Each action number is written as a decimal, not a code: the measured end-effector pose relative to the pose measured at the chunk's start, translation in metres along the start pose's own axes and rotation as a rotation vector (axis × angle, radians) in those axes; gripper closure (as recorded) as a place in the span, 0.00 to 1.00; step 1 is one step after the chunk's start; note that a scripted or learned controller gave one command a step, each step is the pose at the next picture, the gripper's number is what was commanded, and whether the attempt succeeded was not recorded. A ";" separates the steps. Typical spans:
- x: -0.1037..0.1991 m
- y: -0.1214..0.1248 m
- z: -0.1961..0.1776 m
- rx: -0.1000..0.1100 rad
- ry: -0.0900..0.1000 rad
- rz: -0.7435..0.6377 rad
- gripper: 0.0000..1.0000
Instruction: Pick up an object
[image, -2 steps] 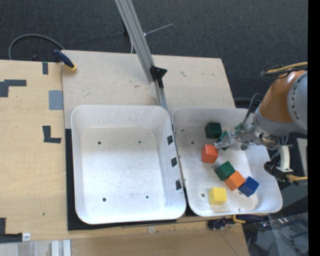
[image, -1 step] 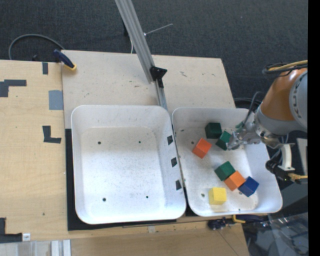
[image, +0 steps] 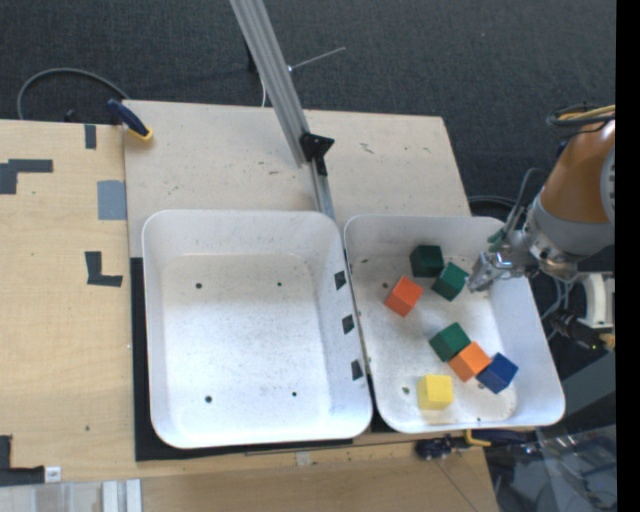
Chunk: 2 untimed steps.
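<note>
The right bin (image: 520, 400) holds several small blocks. Two dark green blocks (image: 427, 260) (image: 450, 280) lie near its far side, with an orange block (image: 404, 296) to their left. Toward the front sit a green block (image: 448, 340), an orange block (image: 469, 360), a blue block (image: 498, 371) and a yellow block (image: 435, 391). My gripper (image: 484, 272) hangs at the bin's right side, just right of the second green block and close to it. Nothing shows between its fingers.
The left bin (image: 160, 300) stands beside the right one on the wooden bench. A slanted metal rail (image: 285, 95) runs from the top down to the gap between the bins. Cables lie at the right edge.
</note>
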<state>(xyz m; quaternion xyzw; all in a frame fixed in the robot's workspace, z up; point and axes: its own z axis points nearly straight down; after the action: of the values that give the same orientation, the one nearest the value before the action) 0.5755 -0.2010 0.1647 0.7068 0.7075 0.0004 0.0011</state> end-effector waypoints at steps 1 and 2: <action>0.005 -0.003 -0.061 -0.003 -0.001 -0.001 1.00; 0.005 -0.003 -0.084 0.000 0.000 -0.001 1.00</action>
<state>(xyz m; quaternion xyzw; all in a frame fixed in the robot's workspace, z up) 0.5727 -0.1959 0.2489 0.7065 0.7077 0.0005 0.0011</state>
